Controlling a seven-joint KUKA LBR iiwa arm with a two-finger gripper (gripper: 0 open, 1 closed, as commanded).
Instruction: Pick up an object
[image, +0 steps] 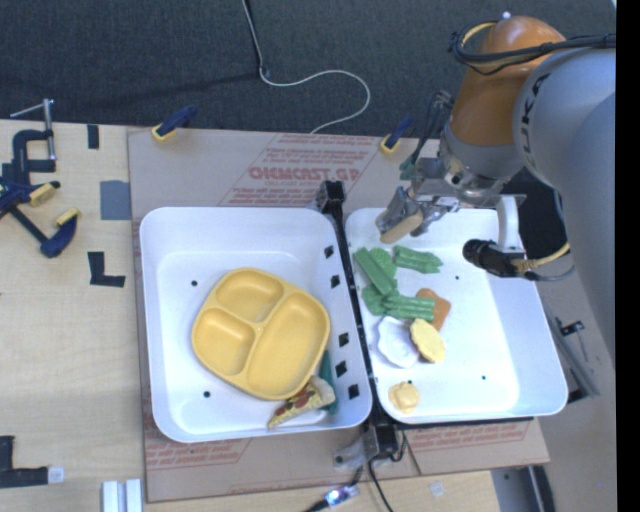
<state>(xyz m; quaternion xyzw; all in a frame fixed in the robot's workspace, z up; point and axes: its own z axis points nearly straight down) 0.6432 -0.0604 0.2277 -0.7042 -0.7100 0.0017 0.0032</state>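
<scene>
My gripper (405, 218) hangs over the back left corner of the right bin (515, 350). A small tan piece (397, 229) shows between its dark fingers, lifted above the bin floor. Just below it lie several green pods (380, 272), with one more green pod (407, 305) nearer the front. Beside them are an orange piece (437, 302), a white piece (394, 345), a yellow chunk (428, 342) and a small yellow round thing (404, 396). In the left bin (165, 250) sit a yellow divided plate (262, 332) and a pizza slice (302, 402).
The divider (345, 290) between the two bins runs just left of the green pods. The grey arm with its orange band (500, 45) covers the back right. Clamps (30, 190) sit on the bench at far left. A white cable (300, 80) loops behind the bins.
</scene>
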